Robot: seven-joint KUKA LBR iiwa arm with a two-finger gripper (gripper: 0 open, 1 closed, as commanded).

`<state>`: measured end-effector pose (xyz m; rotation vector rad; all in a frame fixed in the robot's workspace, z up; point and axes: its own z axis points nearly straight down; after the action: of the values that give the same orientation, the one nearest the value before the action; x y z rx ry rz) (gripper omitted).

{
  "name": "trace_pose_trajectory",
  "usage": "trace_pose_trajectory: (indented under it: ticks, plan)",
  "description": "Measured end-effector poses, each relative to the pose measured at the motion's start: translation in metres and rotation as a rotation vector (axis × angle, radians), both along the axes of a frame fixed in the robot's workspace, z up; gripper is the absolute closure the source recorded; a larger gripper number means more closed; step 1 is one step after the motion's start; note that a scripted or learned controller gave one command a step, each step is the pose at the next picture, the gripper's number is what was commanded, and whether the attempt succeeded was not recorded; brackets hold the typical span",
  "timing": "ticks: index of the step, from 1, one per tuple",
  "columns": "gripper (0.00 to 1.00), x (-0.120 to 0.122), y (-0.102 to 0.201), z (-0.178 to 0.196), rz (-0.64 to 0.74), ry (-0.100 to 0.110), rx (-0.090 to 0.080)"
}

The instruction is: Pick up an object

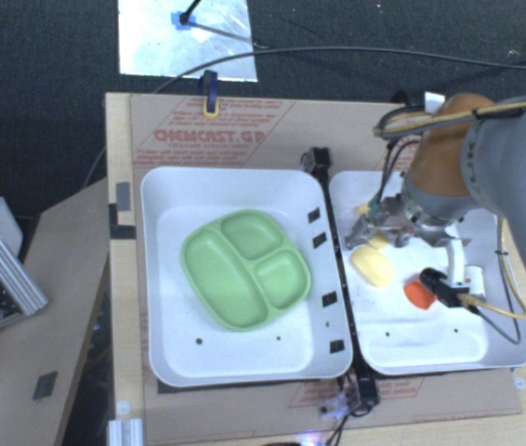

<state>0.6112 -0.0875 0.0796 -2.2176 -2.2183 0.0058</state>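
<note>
Bins sit side by side on the bench: the left bin carries a green divided plate at its middle, and the arm hangs over the right bin from its far right corner. The gripper is low near that bin's left wall, just above a pale yellow lump, and whether its jaws are spread or pressed together I cannot tell. An orange piece lies nearer the bin's middle.

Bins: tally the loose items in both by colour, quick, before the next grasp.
Green: 1, divided plate in the left bin
Yellow: 1, lump in the right bin
Orange: 1, small piece in the right bin
Total: 3
</note>
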Motion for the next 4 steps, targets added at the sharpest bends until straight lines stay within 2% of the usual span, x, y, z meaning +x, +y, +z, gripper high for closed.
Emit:
trace_pose_trajectory:
  ticks: [1,3,4]
  plan:
    - [1.00,0.001,0.000,0.010,0.000,-0.001,0.000]
    - [1.00,0.018,0.006,0.125,0.005,-0.010,-0.001]
    - [1.00,0.020,0.005,0.166,0.006,-0.008,-0.002]
